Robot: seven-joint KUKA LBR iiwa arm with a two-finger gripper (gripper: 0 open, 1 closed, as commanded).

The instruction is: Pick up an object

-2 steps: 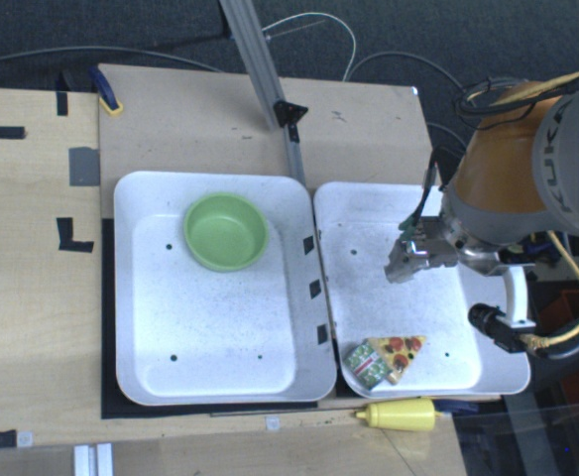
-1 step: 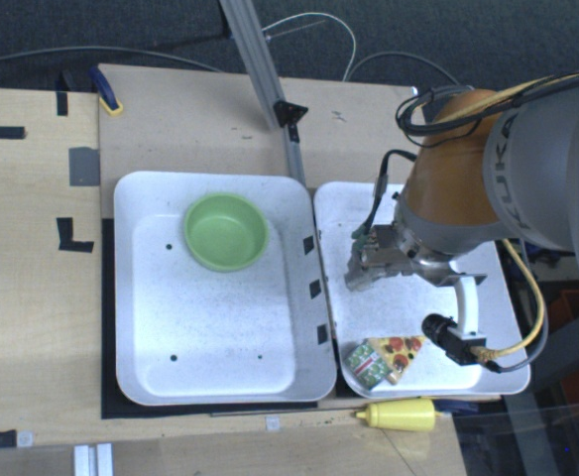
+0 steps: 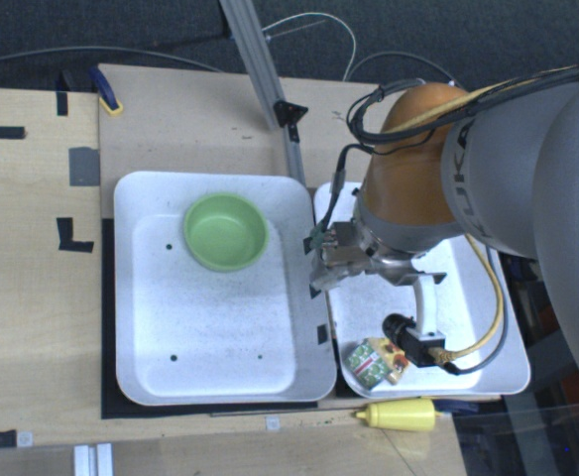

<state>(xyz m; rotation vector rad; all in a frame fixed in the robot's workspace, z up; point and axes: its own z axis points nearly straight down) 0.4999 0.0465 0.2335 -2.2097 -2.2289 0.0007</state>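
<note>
Overhead, a large grey robot arm [image 3: 527, 157] enters from the right and bends down over the right-hand bin [image 3: 488, 365], its orange band [image 3: 413, 152] bulging above the wrist. The arm's bulk covers most of that bin. Its gripper [image 3: 331, 261] sits low at the bin's left edge, close to the wall shared with the left bin [image 3: 210, 365]; whether it is wide, narrow or holding anything cannot be told from this angle. Cables loop from the wrist down to a black fitting near the bin's front.

A green bowl [image 3: 226, 231] stands upright in the back part of the left bin, well apart from the gripper. A small colourful packet [image 3: 374, 361] lies in the front left corner of the right bin. A yellow bottle [image 3: 401, 416] lies on its side on the bench just in front of that bin.
</note>
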